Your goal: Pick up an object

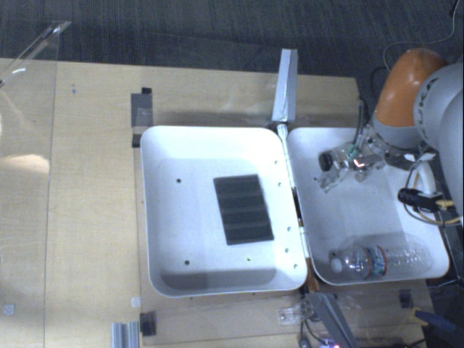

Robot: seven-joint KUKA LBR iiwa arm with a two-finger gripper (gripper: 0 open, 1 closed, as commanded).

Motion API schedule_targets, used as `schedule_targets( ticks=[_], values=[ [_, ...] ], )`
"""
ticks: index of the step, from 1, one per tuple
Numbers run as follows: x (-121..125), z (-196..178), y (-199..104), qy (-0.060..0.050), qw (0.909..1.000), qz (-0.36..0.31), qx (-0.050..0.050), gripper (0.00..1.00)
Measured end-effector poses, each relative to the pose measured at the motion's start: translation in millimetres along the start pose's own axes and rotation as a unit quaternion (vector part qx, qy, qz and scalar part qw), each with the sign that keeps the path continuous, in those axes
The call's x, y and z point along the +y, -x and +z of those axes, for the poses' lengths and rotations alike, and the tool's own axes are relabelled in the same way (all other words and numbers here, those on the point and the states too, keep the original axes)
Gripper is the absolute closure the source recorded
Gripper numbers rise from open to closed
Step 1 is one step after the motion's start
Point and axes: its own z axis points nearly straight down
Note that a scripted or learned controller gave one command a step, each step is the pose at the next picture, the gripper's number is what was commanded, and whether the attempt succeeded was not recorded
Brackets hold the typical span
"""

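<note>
A clear plastic bottle [373, 260] with a white cap lies on its side along the near wall of the right bin [362, 209]. A dark ribbed rectangular block [243, 209] lies flat in the middle of the left bin [167, 194]. My gripper [327, 172] hovers over the far left part of the right bin, pointing toward the divide between the bins. It is open with nothing between its fingers. It is well apart from the bottle, which lies nearer the camera.
The arm's orange band [406, 85] and grey wrist stand over the right bin's far right corner. Cables [424, 201] hang at the right rim. A metal post [285, 85] rises behind the gap between the bins.
</note>
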Motion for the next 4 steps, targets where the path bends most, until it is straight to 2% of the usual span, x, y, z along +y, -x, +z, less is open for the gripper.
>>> schedule_targets(
  ticks=[1,2,3,4],
  values=[
    [0.9,0.5,-8.0,0.002,0.9999,0.009,-0.011,0.0],
    [2.0,0.8,-9.6,0.001,0.9998,0.017,-0.013,0.0],
    [-0.5,0.1,-7.3,-0.001,0.9996,-0.024,-0.012,0.0],
    [-0.1,0.5,-4.6,-0.002,0.9998,-0.021,-0.007,0.0]
  ],
)
